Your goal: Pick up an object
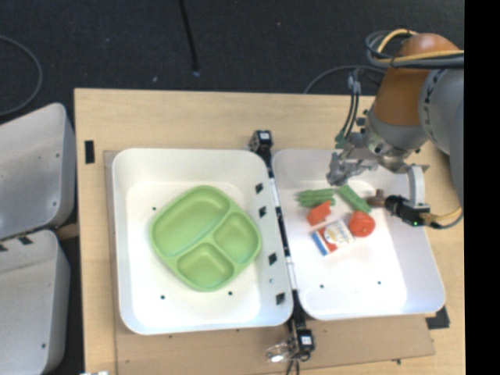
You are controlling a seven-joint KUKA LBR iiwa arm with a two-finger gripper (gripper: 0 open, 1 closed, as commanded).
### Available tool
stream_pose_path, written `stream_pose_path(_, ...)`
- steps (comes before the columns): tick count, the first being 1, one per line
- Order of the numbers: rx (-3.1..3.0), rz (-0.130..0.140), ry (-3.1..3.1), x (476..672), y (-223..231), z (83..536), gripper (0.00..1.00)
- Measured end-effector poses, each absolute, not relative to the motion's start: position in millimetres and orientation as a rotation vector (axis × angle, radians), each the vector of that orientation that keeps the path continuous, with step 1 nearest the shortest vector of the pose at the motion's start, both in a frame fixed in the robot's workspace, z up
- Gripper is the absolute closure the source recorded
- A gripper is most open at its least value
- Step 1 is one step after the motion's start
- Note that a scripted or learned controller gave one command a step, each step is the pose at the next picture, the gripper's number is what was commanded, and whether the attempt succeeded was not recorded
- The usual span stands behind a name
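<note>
Gripper (341,175) hangs over the right bin (406,287), just above a green pod (315,198) that lies near level, long axis left-right, beside a second green piece (355,200) slanting down-right, though whether it is open, closed or gripping I cannot tell.
</note>
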State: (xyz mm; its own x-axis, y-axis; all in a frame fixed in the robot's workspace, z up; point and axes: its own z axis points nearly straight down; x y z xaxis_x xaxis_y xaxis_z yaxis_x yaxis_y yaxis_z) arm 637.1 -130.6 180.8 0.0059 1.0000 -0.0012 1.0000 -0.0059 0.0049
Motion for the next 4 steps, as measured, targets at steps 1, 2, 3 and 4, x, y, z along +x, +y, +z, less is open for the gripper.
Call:
stream_pose_path(1, 2.219, 0.007, 2.214, 632.5, -131.0, 244.1, 1.00)
stream_pose_path(2, 2.214, 0.004, 2.222, 633.3, -132.6, 281.7, 1.00)
stream_pose_path(3, 2.215, 0.000, 2.227, 633.5, -76.3, 268.5, 1.00)
stream_pose_path(4, 2.215, -0.001, 2.228, 645.0, -23.9, 255.1, 1.00)
